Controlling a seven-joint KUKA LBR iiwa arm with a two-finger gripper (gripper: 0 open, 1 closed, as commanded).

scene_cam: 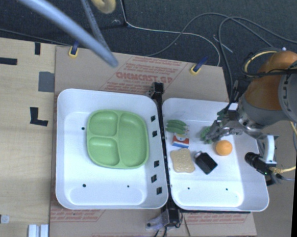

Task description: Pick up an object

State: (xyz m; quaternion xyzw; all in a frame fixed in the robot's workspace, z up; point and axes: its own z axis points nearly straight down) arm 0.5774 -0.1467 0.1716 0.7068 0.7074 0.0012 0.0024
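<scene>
Your gripper sits low in the right bin, just beside the orange ball. Nearby lie a green object, tan sponge and black block. Cardboard underneath reads partly "CHEMCAST".

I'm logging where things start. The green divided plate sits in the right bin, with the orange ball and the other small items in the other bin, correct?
Not quite: the camera view shows the green divided plate in the left bin. The orange ball and the other small items lie in the right bin.
</scene>
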